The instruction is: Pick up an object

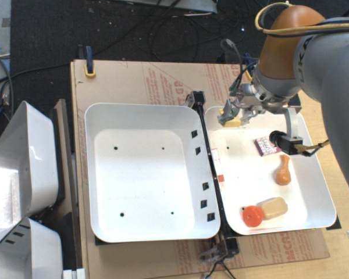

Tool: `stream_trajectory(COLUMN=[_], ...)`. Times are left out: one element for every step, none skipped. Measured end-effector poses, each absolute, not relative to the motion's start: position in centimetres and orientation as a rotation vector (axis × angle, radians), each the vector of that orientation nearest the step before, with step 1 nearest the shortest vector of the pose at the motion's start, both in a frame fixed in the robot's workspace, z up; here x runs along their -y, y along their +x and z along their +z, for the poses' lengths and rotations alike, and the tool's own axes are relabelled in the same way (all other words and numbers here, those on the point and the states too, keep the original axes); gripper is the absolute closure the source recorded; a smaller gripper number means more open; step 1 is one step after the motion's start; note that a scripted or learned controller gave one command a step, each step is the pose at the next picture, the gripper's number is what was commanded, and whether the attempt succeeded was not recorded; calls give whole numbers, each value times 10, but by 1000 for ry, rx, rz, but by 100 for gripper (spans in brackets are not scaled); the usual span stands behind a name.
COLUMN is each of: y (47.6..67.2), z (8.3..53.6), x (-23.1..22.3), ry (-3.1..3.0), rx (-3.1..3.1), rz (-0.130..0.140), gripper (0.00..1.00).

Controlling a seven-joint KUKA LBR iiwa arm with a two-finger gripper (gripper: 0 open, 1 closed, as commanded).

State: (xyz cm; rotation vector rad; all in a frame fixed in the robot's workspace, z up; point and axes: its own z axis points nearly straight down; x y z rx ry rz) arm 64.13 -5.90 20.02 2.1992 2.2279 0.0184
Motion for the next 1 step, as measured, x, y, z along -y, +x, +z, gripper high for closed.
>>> stream_trajectory(y=[620], z=[192], x=[-21], ry=[2211], rx=[-2236], rz=[3], gripper=[100])
